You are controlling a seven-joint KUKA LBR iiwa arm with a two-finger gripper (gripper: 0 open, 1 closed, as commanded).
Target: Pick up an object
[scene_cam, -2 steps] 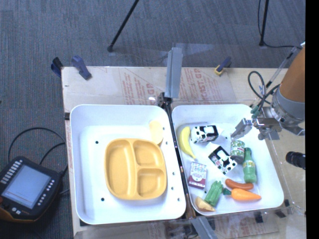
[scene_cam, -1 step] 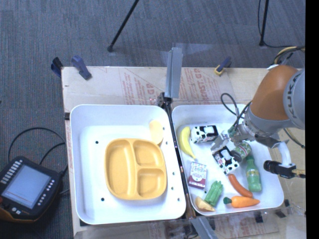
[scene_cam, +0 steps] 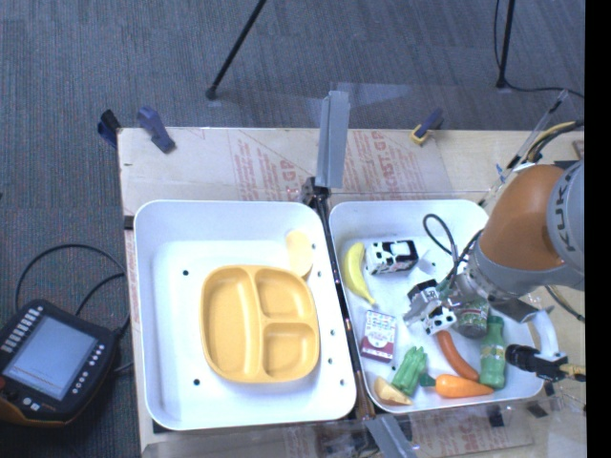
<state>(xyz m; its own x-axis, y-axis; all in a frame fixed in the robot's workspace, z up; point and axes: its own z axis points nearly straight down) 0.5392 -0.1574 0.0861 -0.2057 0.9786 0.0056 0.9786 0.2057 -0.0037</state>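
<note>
The tool (scene_cam: 441, 321) sits low in the right bin (scene_cam: 449, 213), near an orange carrot (scene_cam: 455, 353). I cannot tell its grip.

Right bin contents: a curved yellow plastic banana (scene_cam: 357, 273) lying lengthwise near the left wall; a black-and-white cow-patterned carton (scene_cam: 393, 255) beside it; a small red-and-white box (scene_cam: 379, 336) lying flat; a green toy vegetable (scene_cam: 410, 370); a yellow wedge (scene_cam: 391, 390) at the front edge; a slim red-orange chili (scene_cam: 456, 353); an orange carrot (scene_cam: 462, 385); a green bottle (scene_cam: 493, 353) lying lengthwise.
</note>
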